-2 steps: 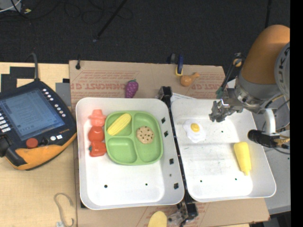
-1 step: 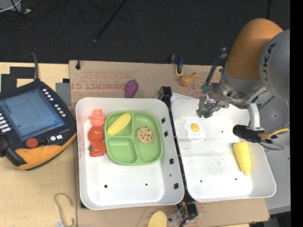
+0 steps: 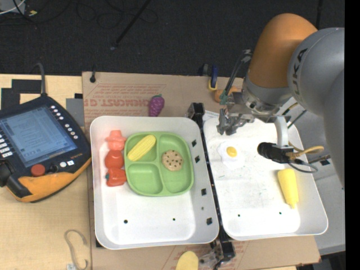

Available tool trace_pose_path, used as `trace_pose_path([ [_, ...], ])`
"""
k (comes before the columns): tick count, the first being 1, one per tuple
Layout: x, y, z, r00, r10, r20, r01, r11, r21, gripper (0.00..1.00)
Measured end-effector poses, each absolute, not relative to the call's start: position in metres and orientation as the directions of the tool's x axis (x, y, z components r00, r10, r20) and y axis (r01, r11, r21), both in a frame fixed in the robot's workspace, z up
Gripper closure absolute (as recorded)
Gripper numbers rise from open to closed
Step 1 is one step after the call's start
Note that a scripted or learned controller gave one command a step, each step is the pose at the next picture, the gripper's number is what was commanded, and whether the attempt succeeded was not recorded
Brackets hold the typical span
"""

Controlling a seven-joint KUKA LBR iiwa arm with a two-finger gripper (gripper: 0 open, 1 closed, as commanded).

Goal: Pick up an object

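A grey and orange teach pendant (image 3: 39, 145) lies on the bench at far left. Next come the 2 white bins. The left bin (image 3: 146, 218) holds a red toy bottle (image 3: 115, 161) against its left wall and, touching it, a green plate (image 3: 152, 183) with 3 compartments: a yellow corn cob (image 3: 140, 147) in the upper left one, a cookie (image 3: 172, 160) in the upper right one. A purple toy (image 3: 156, 104) sits on the cardboard behind this bin. In the right bin (image 3: 259, 210), the toy fried egg (image 3: 230, 152) lies near the upper left corner, with the gripper (image 3: 226, 125) just above it and apart from it; how far it is open cannot be told, and nothing visible is in its grasp. A long yellow toy (image 3: 288, 187), perhaps a second corn cob, lies near the right wall.
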State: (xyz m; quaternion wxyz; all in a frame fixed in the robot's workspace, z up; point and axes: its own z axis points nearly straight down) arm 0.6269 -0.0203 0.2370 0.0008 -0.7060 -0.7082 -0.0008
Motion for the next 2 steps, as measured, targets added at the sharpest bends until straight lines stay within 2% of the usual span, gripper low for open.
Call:
trace_pose_path([
  [1,0.638,0.039,0.237,-0.003,1.0,0.002,1.0,0.003,0.0,1.0],
  [2,0.637,0.077,0.218,-0.001,1.0,0.001,1.0,0.001,-0.005,1.0],
])
